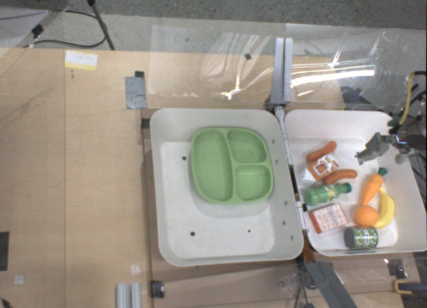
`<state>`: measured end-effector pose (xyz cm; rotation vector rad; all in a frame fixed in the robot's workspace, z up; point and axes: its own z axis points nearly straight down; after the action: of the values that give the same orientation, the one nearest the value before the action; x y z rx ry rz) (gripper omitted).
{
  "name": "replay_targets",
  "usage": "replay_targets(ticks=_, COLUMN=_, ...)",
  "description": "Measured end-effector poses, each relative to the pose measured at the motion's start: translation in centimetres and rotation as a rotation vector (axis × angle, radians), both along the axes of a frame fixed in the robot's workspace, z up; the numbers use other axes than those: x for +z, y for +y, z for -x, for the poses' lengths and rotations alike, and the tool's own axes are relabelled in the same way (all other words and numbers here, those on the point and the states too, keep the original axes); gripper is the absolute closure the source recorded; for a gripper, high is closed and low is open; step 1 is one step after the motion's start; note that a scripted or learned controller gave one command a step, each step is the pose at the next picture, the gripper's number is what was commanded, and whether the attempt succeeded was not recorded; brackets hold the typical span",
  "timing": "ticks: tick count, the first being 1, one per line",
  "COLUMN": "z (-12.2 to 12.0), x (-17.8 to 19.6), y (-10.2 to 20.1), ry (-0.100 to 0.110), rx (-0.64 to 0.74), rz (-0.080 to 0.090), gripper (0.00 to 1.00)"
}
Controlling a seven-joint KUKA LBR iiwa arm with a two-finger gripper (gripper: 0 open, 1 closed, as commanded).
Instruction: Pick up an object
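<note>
The right bin (333, 124) holds several toy foods: two orange-red sausages (321, 151) (339, 177), a small carton (325, 166), a green bottle (327, 194) lying on its side, a carrot (372, 189), a banana (385, 208), an orange (365, 216), a green can (361, 237) and a red box (328, 218). My gripper (369, 151) hangs over the right side of this bin, just above the carrot's green top and to the right of the sausages. Nothing is seen held in it.
The left bin (220, 250) holds a green divided plate (231, 165) in its upper middle. A grey upright post (283, 73) stands behind the gap between the bins. Bare wooden bench lies to the left.
</note>
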<state>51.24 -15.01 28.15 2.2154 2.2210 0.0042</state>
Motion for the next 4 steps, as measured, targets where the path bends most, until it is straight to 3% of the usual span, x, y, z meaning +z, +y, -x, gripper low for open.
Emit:
replay_targets(ticks=1, z=-6.2, x=-16.2, y=3.2, ry=-0.012, rx=-0.002, rz=0.002, gripper=0.0)
replay_targets(ticks=2, z=-7.4, x=-18.5, y=4.8, ry=-0.011, rx=0.038, rz=0.002, gripper=0.0)
replay_targets(ticks=3, z=-3.5, x=-18.7, y=4.4, ry=-0.01, rx=0.274, rz=0.004, gripper=0.0)
replay_targets(ticks=4, z=-3.7, x=-17.4, y=4.3, ry=-0.017, rx=0.273, rz=0.007, gripper=1.0)
